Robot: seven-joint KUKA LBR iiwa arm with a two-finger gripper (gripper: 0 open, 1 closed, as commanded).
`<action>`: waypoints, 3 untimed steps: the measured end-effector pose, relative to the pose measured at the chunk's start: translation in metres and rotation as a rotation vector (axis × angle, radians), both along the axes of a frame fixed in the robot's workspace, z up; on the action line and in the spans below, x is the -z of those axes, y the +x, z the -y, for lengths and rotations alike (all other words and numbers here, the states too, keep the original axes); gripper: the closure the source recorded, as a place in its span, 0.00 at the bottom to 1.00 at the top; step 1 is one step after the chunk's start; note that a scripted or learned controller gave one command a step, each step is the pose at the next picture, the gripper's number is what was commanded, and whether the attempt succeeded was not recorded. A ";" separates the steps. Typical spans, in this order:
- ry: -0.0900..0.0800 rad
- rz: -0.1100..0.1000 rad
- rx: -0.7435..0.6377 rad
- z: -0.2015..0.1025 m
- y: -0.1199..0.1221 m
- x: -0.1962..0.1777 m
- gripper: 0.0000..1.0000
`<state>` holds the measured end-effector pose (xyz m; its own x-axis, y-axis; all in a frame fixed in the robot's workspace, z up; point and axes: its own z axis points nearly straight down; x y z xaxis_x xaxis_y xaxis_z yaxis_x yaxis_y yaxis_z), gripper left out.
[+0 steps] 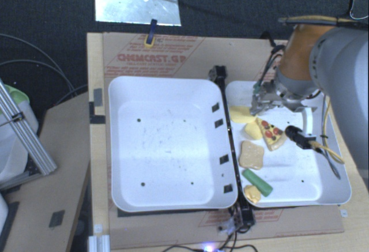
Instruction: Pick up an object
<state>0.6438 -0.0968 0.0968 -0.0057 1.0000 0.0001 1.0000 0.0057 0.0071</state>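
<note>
Pizza slice toy (272,132) in rt bin (328,184); gripper (258,104) jaws unclear; board (153,57) reads "CHEMCAST GP"

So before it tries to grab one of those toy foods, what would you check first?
1. Pincer over right bin: ok.
2. Food under it: ok, a yellow piece lies at its tip.
3. Anything held already: cannot tell.
4. Pieces crowded: not ok, pizza slice, bread and yellow chunk lie close together.
5. Green stick apart from pincer: ok.
</note>
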 end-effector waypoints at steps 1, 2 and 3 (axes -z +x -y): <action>0.000 -0.001 0.000 0.000 0.000 0.001 0.00; 0.000 -0.012 0.007 0.007 -0.085 0.013 0.00; 0.000 -0.002 0.000 -0.014 -0.045 0.012 0.00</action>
<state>0.5992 -0.0833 0.0851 -0.0062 1.0000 -0.0002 1.0000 0.0062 0.0047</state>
